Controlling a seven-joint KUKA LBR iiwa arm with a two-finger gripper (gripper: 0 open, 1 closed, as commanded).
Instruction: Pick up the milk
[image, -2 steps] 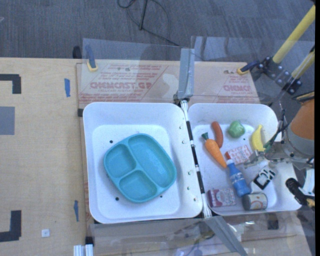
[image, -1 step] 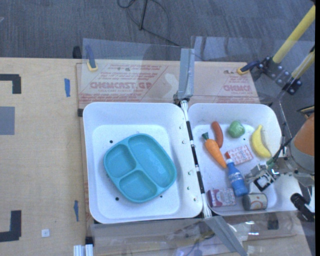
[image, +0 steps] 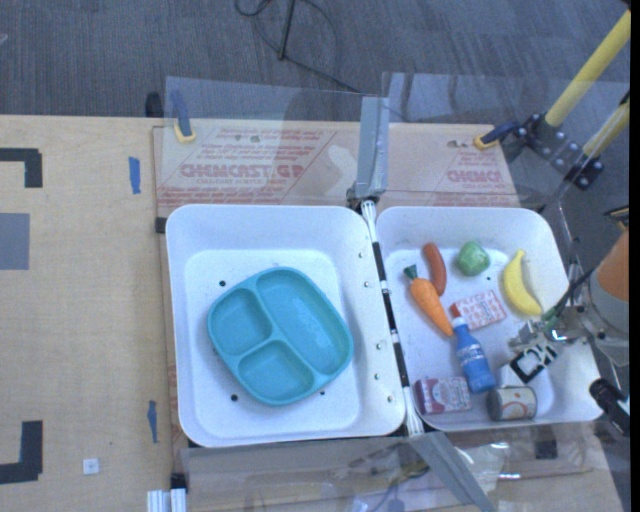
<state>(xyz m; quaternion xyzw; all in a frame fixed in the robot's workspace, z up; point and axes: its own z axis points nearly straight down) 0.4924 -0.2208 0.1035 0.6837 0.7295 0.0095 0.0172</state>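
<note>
The milk (image: 441, 394) is a small red and white carton lying on its side near the front wall of the right bin (image: 560, 240). Just to its right, a blue bottle (image: 472, 356) with a white cap lies slanted. My gripper (image: 535, 348) hangs over the right part of this bin, right of the bottle and up and to the right of the milk, about a hand's width from it. Nothing shows held in the gripper.
The right bin also holds a carrot (image: 429, 300), a sausage (image: 434, 266), a green ball-like item (image: 473, 258), a banana (image: 518, 285), a pink box (image: 481, 310) and a can (image: 512, 402). A teal divided plate (image: 280, 335) lies in the left bin (image: 190, 240).
</note>
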